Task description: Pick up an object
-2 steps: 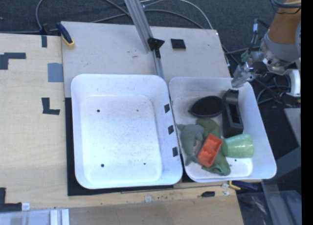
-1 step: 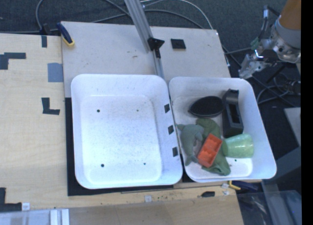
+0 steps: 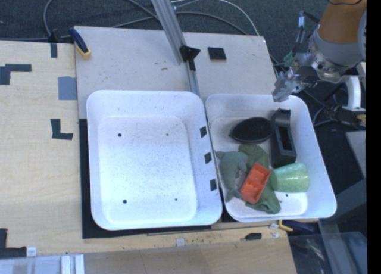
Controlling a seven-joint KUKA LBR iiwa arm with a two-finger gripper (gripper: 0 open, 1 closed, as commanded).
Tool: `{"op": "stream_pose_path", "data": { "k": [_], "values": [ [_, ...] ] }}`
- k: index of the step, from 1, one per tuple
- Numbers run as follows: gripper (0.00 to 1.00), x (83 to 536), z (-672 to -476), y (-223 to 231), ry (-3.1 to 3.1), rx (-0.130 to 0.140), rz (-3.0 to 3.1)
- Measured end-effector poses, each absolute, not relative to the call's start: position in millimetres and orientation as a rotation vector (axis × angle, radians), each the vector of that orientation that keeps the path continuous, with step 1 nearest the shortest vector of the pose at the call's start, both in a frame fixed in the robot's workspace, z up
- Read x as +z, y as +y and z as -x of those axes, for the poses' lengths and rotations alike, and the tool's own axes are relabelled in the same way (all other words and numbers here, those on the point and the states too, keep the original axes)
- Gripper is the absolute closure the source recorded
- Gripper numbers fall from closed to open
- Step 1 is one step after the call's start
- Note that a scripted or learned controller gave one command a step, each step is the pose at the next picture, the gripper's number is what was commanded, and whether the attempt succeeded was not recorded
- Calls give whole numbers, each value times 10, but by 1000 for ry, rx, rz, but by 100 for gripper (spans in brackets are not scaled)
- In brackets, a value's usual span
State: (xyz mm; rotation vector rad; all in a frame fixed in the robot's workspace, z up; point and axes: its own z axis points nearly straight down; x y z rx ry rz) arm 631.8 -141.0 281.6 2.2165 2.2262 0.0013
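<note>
1. Camera view: the tool (image 3: 284, 88) hangs over the right bin's (image 3: 318, 165) rim at about one o'clock; whether it grips anything cannot be told.
2. Inside that bin, a black oval dish (image 3: 252, 128) lies at eleven o'clock, a black tape dispenser (image 3: 282, 139) just beside it.
3. A pale green cup (image 3: 290, 178) lies at four o'clock, touching a green cloth (image 3: 238, 165) that bears an orange block (image 3: 256, 183).
4. The left bin (image 3: 146, 159) sits alongside on the bench (image 3: 131, 58).
</note>
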Motion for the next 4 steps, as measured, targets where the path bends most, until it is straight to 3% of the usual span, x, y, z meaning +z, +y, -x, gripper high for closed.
{"op": "stream_pose_path", "data": {
  "k": [4],
  "values": [
    [100, 2361, -5451, 536, 2227, -2, -2218]
  ]
}}
